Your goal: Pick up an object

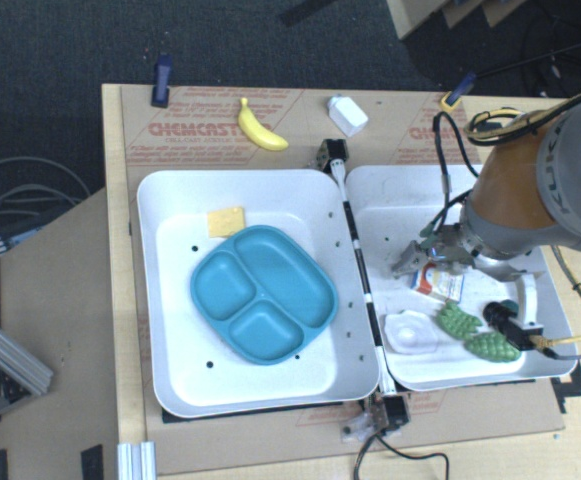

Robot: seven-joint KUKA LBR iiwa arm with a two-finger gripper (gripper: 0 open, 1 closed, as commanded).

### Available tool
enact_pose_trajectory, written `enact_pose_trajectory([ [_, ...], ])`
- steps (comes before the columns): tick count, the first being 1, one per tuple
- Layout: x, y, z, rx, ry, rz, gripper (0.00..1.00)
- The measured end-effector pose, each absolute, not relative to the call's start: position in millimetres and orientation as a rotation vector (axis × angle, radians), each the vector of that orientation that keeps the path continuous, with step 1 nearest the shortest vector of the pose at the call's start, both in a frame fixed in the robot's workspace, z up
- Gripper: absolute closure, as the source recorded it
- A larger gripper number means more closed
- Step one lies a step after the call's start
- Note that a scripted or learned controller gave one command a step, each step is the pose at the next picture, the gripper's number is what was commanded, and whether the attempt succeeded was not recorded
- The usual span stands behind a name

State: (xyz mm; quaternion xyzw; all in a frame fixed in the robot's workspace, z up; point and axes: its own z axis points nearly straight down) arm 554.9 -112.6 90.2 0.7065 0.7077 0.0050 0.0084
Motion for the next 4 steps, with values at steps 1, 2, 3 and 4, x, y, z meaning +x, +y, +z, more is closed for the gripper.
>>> enact_pose_trajectory([
  [1,525.8,-124.5,89.6,2.209,2.212,0.013,0.0],
  [2,560.3,-170.5,127.6,2.221,2.218,0.001,0.0],
  [3,544.4,-123.1,83.8,2.222,2.225,-0.001,0.0],
  [4,524.7,-125.3,84.4,2.224,2.222,-0.001,0.0],
])
